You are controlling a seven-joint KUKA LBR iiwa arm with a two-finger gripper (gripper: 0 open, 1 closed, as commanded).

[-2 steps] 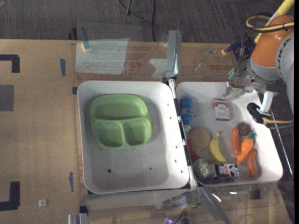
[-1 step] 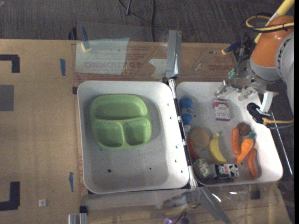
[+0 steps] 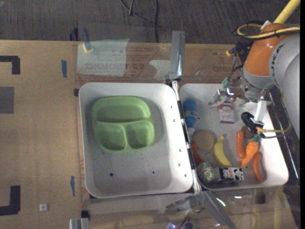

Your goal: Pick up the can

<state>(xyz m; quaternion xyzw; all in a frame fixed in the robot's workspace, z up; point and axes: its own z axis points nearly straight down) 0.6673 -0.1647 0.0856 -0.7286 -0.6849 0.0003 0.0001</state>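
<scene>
- The table (image 3: 43,142) carries two shallow white bins side by side: the left bin (image 3: 95,175) and the right bin (image 3: 276,173).
- A green divided plate (image 3: 123,123) lies in the left bin, toward its far left corner.
- The can (image 3: 206,172), with a green patterned wrap, lies in the right bin at its near left corner, against the wall shared with the left bin.
- A small black-and-white carton (image 3: 231,174) lies just beside the can, along the near edge.
- A blue bottle (image 3: 190,112) lies along the left wall of the right bin, near the far end.
- A round tan disc (image 3: 204,140) and a banana (image 3: 220,151) sit around the middle of that bin, the banana just right of the disc.
- Several orange carrots (image 3: 251,152) lie toward the right edge.
- A small red-and-white box (image 3: 227,112) lies near the far edge.
- The grey arm (image 3: 286,66) with its orange band reaches in over the far right corner of the right bin.
- The gripper (image 3: 228,95) hangs above the red-and-white box, well apart from the can; whether the jaws are apart or together, I cannot tell.
</scene>
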